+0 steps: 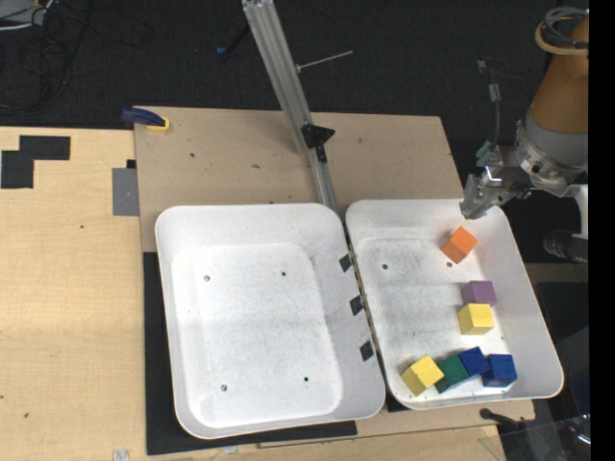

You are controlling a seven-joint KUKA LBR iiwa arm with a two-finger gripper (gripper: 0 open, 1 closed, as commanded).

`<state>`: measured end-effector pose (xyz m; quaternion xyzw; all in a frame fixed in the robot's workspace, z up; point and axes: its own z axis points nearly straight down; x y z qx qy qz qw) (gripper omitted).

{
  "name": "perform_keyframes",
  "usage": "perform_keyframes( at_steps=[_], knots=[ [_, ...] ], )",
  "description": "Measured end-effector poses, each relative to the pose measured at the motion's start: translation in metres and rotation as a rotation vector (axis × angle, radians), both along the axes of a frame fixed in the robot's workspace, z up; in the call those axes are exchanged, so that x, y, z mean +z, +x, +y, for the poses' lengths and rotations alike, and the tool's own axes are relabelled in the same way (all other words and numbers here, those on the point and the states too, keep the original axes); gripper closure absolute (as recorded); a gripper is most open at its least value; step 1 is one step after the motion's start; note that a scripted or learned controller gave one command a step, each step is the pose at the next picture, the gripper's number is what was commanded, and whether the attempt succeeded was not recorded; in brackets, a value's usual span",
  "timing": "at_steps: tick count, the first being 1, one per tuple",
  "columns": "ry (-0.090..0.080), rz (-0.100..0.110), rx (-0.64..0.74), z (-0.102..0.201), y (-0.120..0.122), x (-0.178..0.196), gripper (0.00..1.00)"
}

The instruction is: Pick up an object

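The right bin (413,286) holds several small blocks. An orange block (459,244) lies near its far right corner. A purple block (479,292) and a yellow block (475,318) sit along the right wall. At the near edge lie another yellow block (421,374), a green block (449,372) and two blue blocks (487,365). My gripper (475,204) hangs over the bin's far right corner, just above and behind the orange block, with nothing visibly held.
The left bin (252,320) lies beside the right one, joined by black clips. A slanted aluminium rail (288,89) rises behind the bins. A blue and yellow clamp (146,118) sits at the bench's far left corner.
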<state>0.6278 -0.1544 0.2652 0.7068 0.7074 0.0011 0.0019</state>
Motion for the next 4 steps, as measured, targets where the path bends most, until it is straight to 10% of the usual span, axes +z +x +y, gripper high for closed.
perform_keyframes(
  at_steps=[4],
  knots=[
    [0.003,0.011,0.003,0.212,-0.067,-0.035,1.00]
  ],
)
